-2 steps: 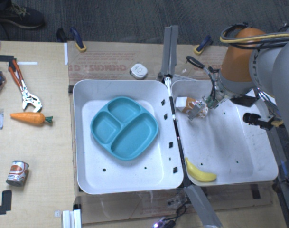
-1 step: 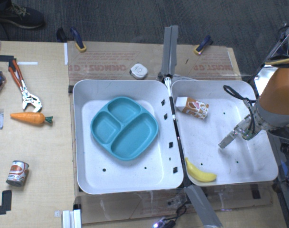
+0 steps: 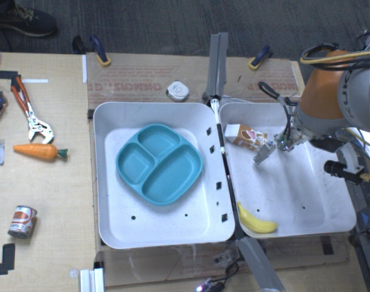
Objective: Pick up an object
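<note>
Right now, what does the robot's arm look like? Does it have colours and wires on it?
The arm is fat, rounded and grey, with a big orange band round it above the wrist. A yellowish cable loops over the top, with black cables beside it. Its gripper is small, thin and grey metal, on a dark wrist part.

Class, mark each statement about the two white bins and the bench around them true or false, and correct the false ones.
1. The blue divided plate lies in the left bin. True.
2. The banana lies in the left bin. False: it lies in the right bin, near the front left corner.
3. A carrot lies on the bench, outside both bins. True.
4. The gripper hangs over the left bin. False: it is over the right bin, beside the snack box.
</note>
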Robot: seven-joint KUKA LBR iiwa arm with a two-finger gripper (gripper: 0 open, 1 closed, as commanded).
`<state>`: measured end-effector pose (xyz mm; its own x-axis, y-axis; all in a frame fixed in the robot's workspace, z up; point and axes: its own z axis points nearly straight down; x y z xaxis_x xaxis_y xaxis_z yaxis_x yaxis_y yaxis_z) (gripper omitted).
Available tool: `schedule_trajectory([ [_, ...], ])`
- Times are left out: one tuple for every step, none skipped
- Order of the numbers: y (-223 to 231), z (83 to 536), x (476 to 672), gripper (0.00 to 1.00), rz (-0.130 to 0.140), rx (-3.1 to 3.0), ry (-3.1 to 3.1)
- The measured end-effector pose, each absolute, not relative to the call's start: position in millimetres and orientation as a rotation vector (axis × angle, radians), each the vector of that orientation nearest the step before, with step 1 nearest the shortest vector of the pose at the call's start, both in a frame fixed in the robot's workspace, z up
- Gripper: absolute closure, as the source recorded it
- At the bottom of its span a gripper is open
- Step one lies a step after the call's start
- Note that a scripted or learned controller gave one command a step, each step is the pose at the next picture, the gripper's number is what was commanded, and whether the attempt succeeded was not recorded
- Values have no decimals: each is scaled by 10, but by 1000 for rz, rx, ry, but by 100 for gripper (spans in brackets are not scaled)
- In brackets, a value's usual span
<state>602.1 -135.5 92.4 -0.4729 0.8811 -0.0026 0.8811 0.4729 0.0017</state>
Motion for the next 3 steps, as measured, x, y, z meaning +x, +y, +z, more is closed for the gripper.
schedule_trajectory([
  [-1030, 894, 6549, 0, -17, 1669, 2673],
  [-1721, 1979, 5901, 0, -1, 1701, 2638],
  [-1336, 914, 5277, 0, -1, 1760, 2604],
])
